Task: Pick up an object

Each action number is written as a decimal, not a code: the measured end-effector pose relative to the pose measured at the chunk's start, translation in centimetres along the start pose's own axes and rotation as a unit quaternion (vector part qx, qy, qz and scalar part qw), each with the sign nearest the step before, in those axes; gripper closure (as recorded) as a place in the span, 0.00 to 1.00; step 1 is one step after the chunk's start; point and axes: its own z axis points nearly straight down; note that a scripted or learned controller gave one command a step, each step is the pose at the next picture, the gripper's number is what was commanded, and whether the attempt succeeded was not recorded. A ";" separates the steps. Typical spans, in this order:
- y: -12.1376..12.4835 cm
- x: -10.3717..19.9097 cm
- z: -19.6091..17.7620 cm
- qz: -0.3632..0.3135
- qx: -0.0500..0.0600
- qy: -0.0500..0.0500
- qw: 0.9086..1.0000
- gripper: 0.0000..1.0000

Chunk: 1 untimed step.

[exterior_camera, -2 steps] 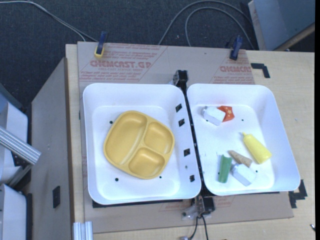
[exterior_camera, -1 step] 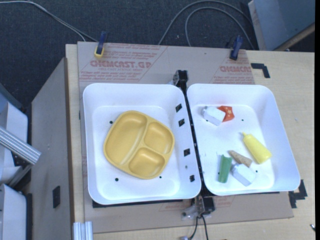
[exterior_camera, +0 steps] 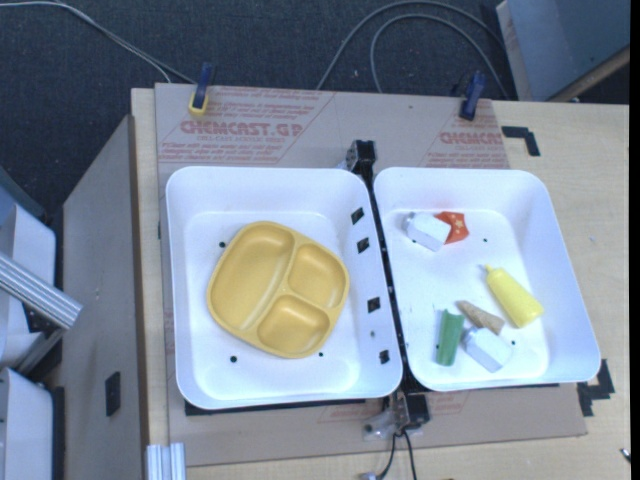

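Note:
The right bin holds several small objects. A white block with a red-orange piece lies near its back left. A yellow bottle-like object lies at the middle right. Toward the front sit a green stick, a tan piece and a small white-grey block, close together. In the left bin a yellow divided plate lies flat.
The two white bins sit side by side on a brown board, with a black divider between them. Blue clamps hold the board's back edge. Cables run across the dark floor behind.

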 end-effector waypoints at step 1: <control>0.1 0.0 -1.2 -0.001 -0.003 -0.002 1.000 1.00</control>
